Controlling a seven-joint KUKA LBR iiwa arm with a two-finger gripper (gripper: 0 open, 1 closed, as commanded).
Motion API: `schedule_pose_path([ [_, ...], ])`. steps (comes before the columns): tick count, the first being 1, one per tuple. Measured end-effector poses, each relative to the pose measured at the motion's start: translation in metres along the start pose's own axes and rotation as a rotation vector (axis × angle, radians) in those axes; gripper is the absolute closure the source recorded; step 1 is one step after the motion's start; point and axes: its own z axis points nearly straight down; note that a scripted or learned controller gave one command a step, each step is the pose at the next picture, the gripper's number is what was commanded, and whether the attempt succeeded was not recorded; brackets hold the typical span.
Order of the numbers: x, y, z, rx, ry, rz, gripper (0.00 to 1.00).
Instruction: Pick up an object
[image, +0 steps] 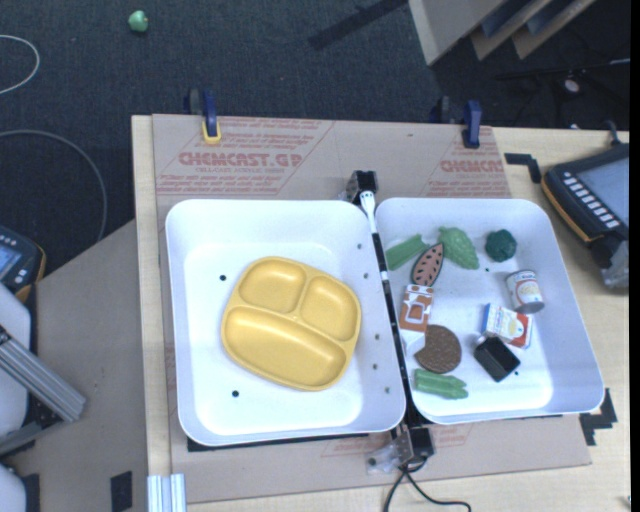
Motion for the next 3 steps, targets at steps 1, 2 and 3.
schedule_pose_path([
  [1,0.0,0.001,-0.01,-0.003,-0.002,-0.001,1.0],
  [2,-0.001,0.002,-0.021,-0.006,-0.004,-0.002,1.0],
  [3,-0.001,0.003,-0.031,-0.01,-0.007,-0.002,1.0],
])
